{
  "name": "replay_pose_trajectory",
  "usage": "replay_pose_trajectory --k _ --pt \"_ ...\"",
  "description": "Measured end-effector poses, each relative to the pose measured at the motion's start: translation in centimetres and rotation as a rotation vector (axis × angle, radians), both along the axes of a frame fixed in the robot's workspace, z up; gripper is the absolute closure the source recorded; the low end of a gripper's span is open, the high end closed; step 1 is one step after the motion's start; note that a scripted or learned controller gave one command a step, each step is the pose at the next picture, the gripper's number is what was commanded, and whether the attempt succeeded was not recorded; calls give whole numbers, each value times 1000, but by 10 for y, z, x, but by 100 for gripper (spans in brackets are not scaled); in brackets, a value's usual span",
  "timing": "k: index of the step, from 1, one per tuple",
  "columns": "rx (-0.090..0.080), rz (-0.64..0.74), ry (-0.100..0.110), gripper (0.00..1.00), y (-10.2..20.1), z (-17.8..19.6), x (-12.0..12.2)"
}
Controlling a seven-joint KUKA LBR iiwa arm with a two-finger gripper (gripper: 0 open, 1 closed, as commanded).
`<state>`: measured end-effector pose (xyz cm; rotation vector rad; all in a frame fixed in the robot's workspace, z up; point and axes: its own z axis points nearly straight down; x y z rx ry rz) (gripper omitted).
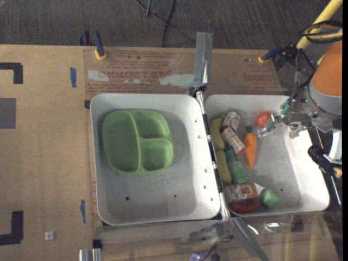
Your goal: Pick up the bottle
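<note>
From my screen, the bottle (236,167) lies flat in the right bin (296,192), green plastic with a lighter label whose print I cannot read, close to the bin's left wall beside a yellow banana (219,145). Above it sits a small can (232,118) and a white tube-like packet (232,139) with red markings; the lettering is too blurred to make out. A smooth orange carrot (250,148) lies just right of the bottle, and a red-brown packet (243,196) and a green round fruit (269,198) sit below. The left bin (109,200) holds a glossy green divided plate (138,141). The gripper (274,121) hangs over the right bin's upper corner near a small red-orange object (263,118); I cannot tell how its pincer stands.
</note>
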<state>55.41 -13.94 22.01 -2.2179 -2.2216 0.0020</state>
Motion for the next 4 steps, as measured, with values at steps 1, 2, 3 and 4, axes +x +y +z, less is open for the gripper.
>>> replay_pose_trajectory --k 1,2,3,4 --pt "0 101 -1 0 -8 -101 -70" --pt "0 282 -8 0 -59 -132 -72" --pt "-13 276 -19 100 -65 -121 -69" --pt "-13 276 -19 0 -65 -121 -69"
